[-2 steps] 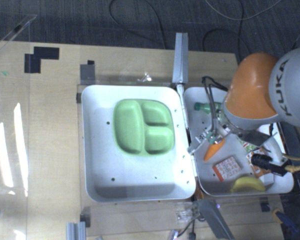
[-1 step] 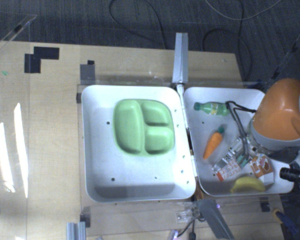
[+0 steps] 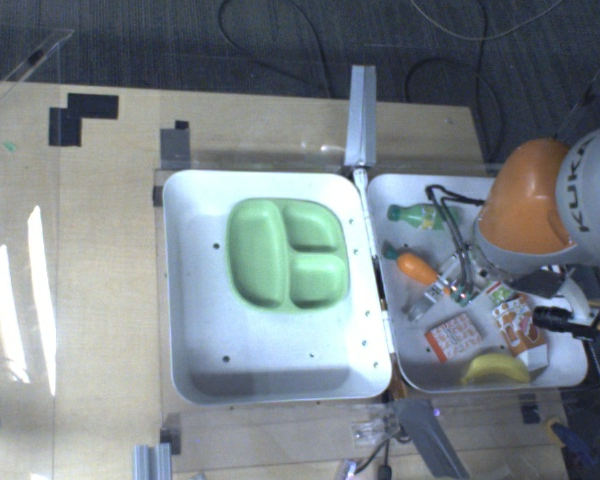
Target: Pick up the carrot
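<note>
A pale wooden desk [image 3: 80, 298] is carrying two shallow white plastic bins side by side. The left-hand white bin [image 3: 195, 358] is holding a light green plastic tray [image 3: 285, 253] with three compartments, one long one on its nine o'clock side and two smaller ones stacked on its three o'clock side. The tray is lying in the upper middle of that bin, well apart from the walls.

The right-hand white bin [image 3: 410, 368] is holding several small things. The small orange carrot with a dark green stub [image 3: 414, 267] is lying toward the nine o'clock side of this bin, tilted, with its stub pointing to about ten o'clock and close to the bin's wall. A clear plastic bottle with a green cap and yellow-green label [image 3: 416, 215] is lying on its side at the bin's twelve o'clock end. A flat red and white printed packet [image 3: 452, 338] is resting near the six o'clock end, and a yellow banana [image 3: 496, 370] is lying just beside it at about five o'clock. Another red and white printed box [image 3: 512, 325] is sitting toward four o'clock, partly under the arm.

The grey arm with its orange band [image 3: 525, 213] is reaching in from three o'clock over the right-hand bin. Its gripper [image 3: 450, 286] is hanging just beside the carrot, at the carrot's four o'clock side; whether it is touching the carrot cannot be told, and its state, released or clenched, cannot be told either.
</note>
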Action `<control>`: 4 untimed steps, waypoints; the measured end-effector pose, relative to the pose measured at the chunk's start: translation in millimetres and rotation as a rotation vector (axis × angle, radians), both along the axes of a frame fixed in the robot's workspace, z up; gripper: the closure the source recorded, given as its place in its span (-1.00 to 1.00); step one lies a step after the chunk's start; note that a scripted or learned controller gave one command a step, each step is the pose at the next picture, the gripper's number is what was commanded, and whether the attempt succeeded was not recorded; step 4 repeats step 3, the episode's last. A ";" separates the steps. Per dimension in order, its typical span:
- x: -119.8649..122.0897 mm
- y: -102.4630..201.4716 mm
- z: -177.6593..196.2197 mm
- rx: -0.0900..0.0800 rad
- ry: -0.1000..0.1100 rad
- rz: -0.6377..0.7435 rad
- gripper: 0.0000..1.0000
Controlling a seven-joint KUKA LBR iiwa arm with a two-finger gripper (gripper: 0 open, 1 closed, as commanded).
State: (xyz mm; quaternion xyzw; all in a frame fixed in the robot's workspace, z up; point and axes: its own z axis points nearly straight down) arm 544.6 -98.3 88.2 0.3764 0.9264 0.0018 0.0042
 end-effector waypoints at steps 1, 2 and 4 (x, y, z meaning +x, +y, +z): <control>79.8 5.0 1.9 -0.001 0.035 0.179 -1.00; 87.2 6.3 11.9 -0.007 0.001 0.181 1.00; 80.1 53.7 117.6 -0.001 0.002 0.173 1.00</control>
